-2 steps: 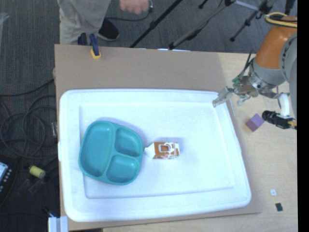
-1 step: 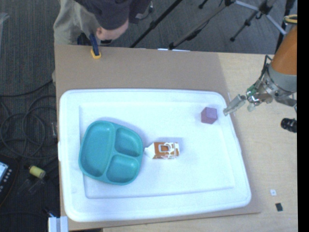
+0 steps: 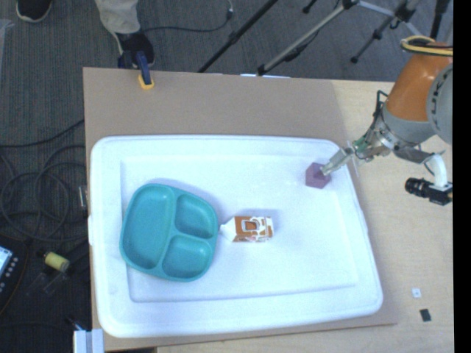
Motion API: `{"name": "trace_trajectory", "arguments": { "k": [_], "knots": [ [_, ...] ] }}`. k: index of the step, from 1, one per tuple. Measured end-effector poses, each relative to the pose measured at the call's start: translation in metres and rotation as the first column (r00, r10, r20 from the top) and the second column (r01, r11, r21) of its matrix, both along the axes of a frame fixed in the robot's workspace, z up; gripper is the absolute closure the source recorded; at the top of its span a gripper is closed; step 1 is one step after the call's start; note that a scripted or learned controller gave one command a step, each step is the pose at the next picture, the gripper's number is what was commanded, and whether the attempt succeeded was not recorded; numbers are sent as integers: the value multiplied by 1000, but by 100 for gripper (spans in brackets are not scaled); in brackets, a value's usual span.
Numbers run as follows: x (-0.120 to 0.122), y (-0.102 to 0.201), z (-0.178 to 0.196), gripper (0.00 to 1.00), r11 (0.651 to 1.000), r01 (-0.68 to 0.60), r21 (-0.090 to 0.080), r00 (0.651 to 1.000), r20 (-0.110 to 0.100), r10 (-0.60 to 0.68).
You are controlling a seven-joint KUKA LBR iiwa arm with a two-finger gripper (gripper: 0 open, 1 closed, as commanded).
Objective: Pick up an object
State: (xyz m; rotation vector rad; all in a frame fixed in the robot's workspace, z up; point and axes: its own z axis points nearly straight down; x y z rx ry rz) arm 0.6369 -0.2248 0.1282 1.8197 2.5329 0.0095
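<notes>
gripper (image 3: 333,165) is reaching in from the right, tip touching the purple block (image 3: 317,176) at the bin's (image 3: 221,147) upper right; can't tell whether it's gripping. should be centring over the block before closing. block is squat, no clear long axis, sitting slightly rotated.

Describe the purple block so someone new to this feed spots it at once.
Start at the white bin and go to its upper right corner, where the gripper reaches in. The purple block sits at the gripper's tip, far smaller than the teal tray and plain-coloured, unlike the orange-and-white packet.
</notes>
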Motion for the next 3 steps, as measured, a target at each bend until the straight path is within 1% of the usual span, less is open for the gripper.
{"name": "trace_trajectory", "arguments": {
  "k": [1, 2, 3],
  "knots": [
    [21, 24, -10, 0, 1000, -22, -2, 1000, 20, 22],
    [32, 87, 33, 0, 994, -107, 7, 994, -20, 107],
    [32, 80, 67, 0, 991, -131, 5, 991, -21, 131]
  ]
}}
